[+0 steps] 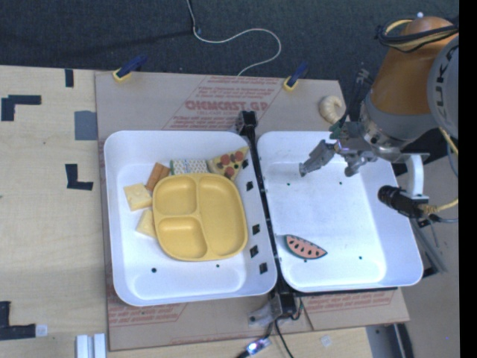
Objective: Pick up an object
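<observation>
A watermelon slice toy lies flat near the front of the right bin. My gripper hangs over the back part of that bin, well behind the slice, with its two fingers spread apart and nothing between them. In the left bin a yellow divided plate lies in the middle, with flat toy foods around its back and left edges: a pizza slice, a cracker-like piece and a brown piece.
A black clip divider runs between the two bins. A beige round object sits on the cardboard behind the right bin. A white cable loops at the back. The arm's body stands over the right bin's far right side.
</observation>
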